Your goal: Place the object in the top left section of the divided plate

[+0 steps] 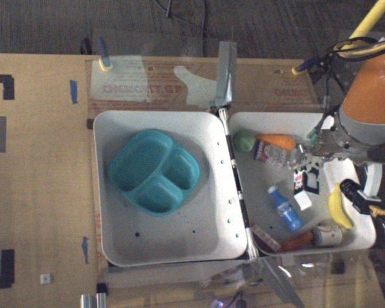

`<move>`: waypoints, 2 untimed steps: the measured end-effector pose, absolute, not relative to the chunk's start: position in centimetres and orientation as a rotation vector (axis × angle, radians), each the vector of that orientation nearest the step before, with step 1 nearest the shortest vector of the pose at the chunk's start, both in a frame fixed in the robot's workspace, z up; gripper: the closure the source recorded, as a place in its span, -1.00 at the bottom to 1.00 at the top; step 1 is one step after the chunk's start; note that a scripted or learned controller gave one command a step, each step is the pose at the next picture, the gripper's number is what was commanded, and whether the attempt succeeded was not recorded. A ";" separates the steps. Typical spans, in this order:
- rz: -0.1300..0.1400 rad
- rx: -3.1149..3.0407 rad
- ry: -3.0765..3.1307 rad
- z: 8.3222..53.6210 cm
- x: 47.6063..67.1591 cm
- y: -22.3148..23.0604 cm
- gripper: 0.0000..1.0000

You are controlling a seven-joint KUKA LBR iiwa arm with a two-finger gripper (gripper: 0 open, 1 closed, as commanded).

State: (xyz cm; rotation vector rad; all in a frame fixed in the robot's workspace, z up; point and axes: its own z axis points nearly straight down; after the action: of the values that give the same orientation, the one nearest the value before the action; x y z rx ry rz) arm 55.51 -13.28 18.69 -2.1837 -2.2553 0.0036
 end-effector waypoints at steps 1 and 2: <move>0.004 -1.844 -2.537 18.3 50.8 -7.4 1.00; 0.002 -1.710 -2.633 18.3 51.8 -5.4 1.00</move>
State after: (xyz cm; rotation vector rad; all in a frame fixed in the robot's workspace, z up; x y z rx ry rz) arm 51.82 -5.37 18.32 -1.7104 -2.6333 0.0020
